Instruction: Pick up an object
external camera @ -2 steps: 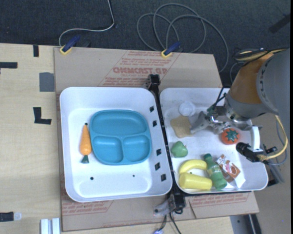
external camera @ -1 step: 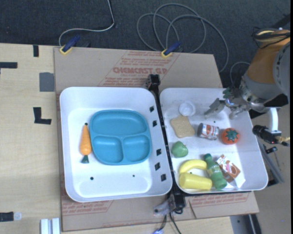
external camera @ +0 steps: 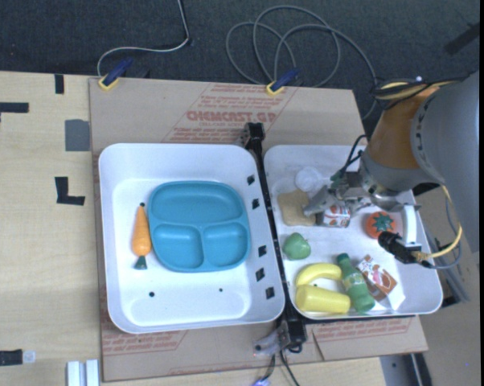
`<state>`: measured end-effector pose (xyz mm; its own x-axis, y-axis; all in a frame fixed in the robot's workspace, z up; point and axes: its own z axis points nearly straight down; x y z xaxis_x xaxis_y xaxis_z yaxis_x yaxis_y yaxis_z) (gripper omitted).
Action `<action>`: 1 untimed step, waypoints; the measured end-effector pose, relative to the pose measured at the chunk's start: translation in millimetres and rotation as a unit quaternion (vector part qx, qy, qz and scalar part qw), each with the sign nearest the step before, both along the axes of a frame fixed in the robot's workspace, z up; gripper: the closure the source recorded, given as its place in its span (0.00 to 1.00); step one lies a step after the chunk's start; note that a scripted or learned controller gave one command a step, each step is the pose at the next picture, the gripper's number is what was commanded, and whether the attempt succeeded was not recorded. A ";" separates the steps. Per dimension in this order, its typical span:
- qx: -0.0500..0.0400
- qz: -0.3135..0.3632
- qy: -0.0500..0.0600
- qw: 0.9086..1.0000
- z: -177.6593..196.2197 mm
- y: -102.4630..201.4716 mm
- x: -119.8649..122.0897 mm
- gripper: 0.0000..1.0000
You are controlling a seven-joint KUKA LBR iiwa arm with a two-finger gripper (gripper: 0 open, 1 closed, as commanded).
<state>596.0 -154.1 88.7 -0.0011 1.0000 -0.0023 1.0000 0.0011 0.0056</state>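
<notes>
Camera view: one carrot; one blue tray; two bins.

From my remote feed: dark grey carpet floor runs along the 12 o'clock side. On it lie a thin white cable and loose loops of grey cable. The counter is pale wood, with black tape marks toward 9 o'clock. A brown cardboard sheet with red print covers its middle, held at its 12 o'clock edge by two blue-and-yellow clamps, one at each end. Lighting is even, with soft shadows.
</notes>
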 end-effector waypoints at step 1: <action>0.000 0.000 -0.001 1.000 10.0 0.4 0.6 1.00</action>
<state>596.6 -153.7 98.7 -0.0018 1.0000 -0.0024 1.0000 0.0018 0.0073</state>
